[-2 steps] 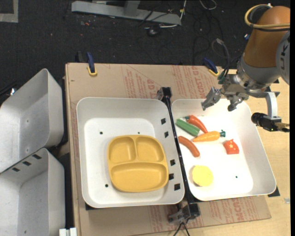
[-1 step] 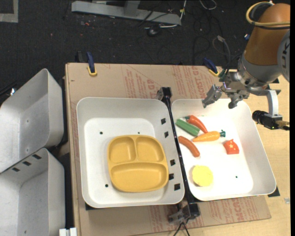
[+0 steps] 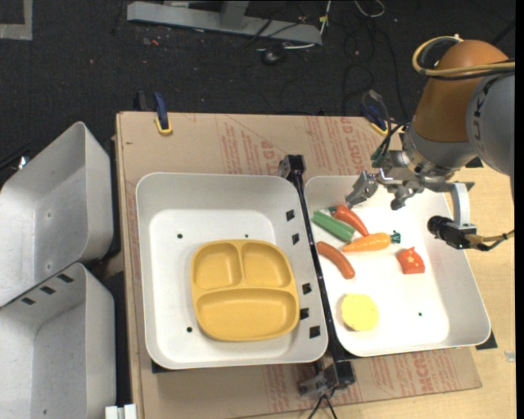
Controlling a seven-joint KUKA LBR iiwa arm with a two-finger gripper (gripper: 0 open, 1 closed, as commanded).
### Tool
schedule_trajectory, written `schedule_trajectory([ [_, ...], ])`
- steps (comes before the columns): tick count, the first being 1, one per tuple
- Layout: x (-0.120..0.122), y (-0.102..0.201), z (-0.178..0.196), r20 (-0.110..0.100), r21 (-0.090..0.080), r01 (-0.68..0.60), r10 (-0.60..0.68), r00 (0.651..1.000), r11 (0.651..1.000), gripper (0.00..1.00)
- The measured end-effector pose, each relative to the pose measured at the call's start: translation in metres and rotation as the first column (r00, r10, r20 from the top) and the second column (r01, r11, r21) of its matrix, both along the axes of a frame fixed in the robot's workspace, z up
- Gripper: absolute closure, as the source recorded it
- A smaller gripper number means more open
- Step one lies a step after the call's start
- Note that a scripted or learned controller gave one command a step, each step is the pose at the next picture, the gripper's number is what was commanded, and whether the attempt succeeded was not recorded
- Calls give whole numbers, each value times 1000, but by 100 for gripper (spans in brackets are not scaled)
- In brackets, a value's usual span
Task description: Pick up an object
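A dark speckled floor (image 3: 74,74) is stretching behind the bench, with black cables (image 3: 352,74) trailing across it and a grey metal bar (image 3: 221,20) lying near the far edge. Brown printed cardboard (image 3: 229,143) is covering the bench top; spare white bins (image 3: 49,245) are sitting stacked off its left edge.

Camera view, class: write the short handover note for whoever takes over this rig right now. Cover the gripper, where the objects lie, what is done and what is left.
Gripper: open, holding nothing, above the far end of the right bin.
Right bin contents: green piece, red pepper, carrot and sausage clustered near the divider; small red piece apart to the right; yellow disc nearer the front.
Left bin: yellow divided tray.
Done: nothing picked yet.
Left: lower onto one object, probably the red pepper or green piece nearest the gripper, close and lift.
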State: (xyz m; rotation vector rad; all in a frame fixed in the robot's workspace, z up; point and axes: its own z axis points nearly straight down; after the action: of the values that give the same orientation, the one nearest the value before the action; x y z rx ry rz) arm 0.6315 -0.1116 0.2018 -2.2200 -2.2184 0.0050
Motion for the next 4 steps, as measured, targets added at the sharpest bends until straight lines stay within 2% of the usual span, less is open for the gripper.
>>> schedule_trajectory([
  [2, 5, 15, -100, 2, 0, -3, 3, 1000, 1000, 0],
  [3, 6, 14, -86, 5, 0, -1, 1, 1000, 1000, 100],
  [4, 8, 6, -40, 9, -1, 0, 0, 1000, 1000, 100],
])
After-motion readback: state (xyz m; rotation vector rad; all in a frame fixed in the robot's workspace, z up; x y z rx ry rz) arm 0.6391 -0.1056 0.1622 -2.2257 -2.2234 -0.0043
